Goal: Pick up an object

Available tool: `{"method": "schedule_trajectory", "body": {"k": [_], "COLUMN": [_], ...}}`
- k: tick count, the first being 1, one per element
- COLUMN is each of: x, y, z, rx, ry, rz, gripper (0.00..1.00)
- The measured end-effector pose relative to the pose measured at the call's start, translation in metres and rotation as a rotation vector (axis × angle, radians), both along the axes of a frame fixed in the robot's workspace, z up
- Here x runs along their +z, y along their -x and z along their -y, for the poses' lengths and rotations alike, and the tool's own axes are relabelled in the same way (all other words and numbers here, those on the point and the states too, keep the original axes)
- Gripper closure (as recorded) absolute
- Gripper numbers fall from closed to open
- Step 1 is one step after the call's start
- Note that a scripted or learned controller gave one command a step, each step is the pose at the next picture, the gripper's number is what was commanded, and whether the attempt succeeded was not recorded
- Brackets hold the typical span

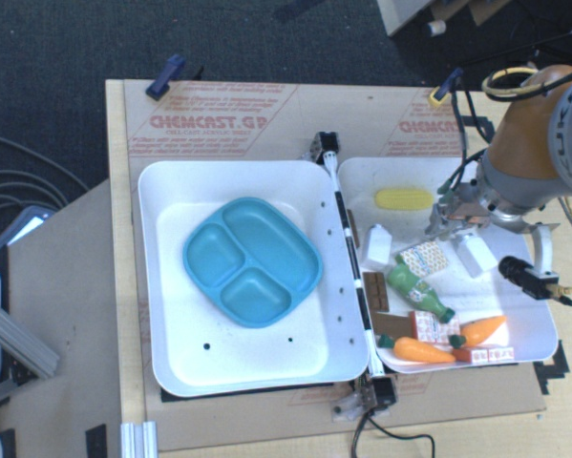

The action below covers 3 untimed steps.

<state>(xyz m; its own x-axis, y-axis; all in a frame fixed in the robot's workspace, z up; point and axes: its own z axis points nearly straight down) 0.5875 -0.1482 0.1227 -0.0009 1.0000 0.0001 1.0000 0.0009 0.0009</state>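
Note:
My gripper hangs over the back of the right bin, just right of a yellow oblong piece. A checkered packet lies directly in front of the gripper, with a green bottle beside it. Close by are a white block to the left and a small white piece to the right. Two orange carrots, a brown bar and a red-and-white box lie along the bin's front. Nothing shows between the gripper's tips.
The left bin holds a blue divided plate. A black-clipped divider separates the two bins. The arm reaches in from the right above the right bin's back corner. Bare white floor shows around the plate.

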Motion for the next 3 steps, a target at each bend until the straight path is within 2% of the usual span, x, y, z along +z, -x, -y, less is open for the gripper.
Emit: {"method": "schedule_trajectory", "body": {"k": [1, 2, 3], "x": [0.000, -0.034, -0.034], "y": [0.000, 0.026, 0.027], "z": [0.000, -0.038, -0.031], "rx": [0.000, -0.002, -0.001], "ry": [0.000, 0.006, 0.005], "rz": [-0.001, 0.009, 0.012], "gripper": [0.00, 0.00, 0.00]}}
